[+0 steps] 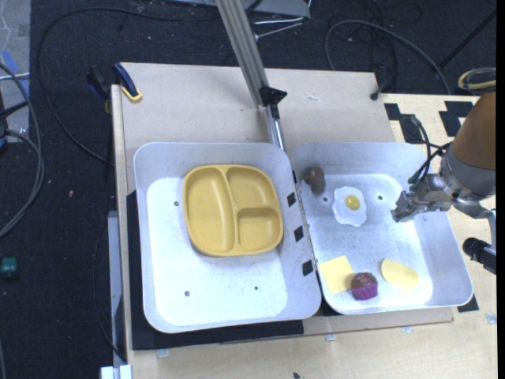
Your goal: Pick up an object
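The right bin (426, 172) holds a toy fried egg (349, 205), a brown lump (314, 178) near its back left, a yellow cheese slice (337, 274), a purple cupcake (364, 286) and a pale yellow wedge (400, 274). My gripper (409, 204) hangs over the right side of this bin, to the right of the egg and apart from it. Nothing shows between its fingers, and the angle hides whether they are open or shut.
The left bin (158, 235) carries a yellow three-compartment tray (233, 209). A slanted metal pole (246, 42) comes down from the back to the gap between the bins. Cables lie on the dark floor around the bench.
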`<state>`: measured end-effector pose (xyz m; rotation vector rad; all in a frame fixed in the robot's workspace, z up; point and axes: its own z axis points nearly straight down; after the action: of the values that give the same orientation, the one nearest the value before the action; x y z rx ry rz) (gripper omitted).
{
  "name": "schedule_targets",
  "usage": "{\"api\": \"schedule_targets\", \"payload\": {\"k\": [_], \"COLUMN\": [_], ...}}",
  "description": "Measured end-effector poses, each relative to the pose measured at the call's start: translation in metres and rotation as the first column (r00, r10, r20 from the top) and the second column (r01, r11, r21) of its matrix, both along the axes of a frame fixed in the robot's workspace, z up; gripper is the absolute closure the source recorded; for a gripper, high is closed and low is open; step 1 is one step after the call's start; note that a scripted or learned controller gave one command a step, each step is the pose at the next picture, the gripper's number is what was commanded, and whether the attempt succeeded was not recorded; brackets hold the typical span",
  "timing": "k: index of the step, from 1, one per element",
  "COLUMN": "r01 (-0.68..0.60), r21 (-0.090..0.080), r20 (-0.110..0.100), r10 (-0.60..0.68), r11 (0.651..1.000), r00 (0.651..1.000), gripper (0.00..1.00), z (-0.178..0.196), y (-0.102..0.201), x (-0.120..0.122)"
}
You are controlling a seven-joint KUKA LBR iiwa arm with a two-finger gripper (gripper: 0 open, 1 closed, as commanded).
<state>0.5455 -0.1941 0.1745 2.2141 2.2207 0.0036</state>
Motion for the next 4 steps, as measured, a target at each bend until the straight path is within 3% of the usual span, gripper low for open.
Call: {"api": "schedule_targets", "payload": {"k": [1,3,4], "r01": [0.0,-0.005,-0.005], "r21": [0.0,0.004,0.005], "r20": [0.0,-0.006,-0.009], "r10": [0.0,0.005,0.005], "r11": [1.0,1.0,1.0], "r00": [1.0,1.0,1.0], "gripper": [1.0,1.0,1.0], "z": [0.046,0.052,0.043], "y": [0.0,0.109,0.163], "x": [0.001,-0.007,-0.023]}}
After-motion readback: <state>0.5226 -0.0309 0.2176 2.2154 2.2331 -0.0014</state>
